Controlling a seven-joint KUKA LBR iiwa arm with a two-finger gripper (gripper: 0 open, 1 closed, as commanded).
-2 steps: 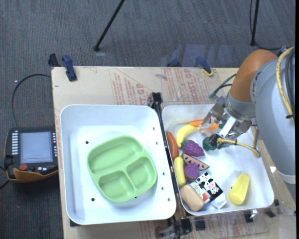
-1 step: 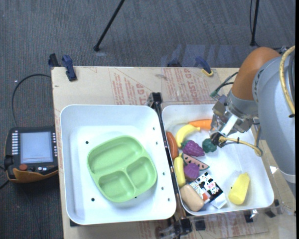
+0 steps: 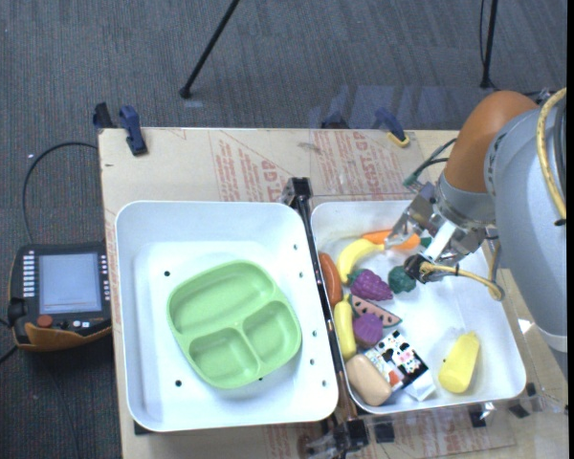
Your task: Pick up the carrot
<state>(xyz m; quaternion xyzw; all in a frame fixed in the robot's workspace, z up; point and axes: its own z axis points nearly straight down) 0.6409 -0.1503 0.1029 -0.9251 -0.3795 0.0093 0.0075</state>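
Note:
The carrot (image 3: pixel 380 238) is a small orange piece lying near the back of the right bin (image 3: pixel 509 344), just behind the curved yellow banana (image 3: pixel 355 254). Its right end runs under the gripper (image 3: pixel 414 249), which has come down from the right and sits directly over it. The gripper's body hides how its tips meet the carrot. A dark green toy (image 3: pixel 402 278) lies just below the gripper.
Packed into the right bin are purple grapes (image 3: pixel 370 283), a watermelon slice (image 3: pixel 374 309), a sausage (image 3: pixel 331 277), a bread roll (image 3: pixel 368 379), a patterned box (image 3: pixel 400 360) and a yellow lemon (image 3: pixel 459 361). The left bin (image 3: pixel 143 256) holds a green divided plate (image 3: pixel 234 323).

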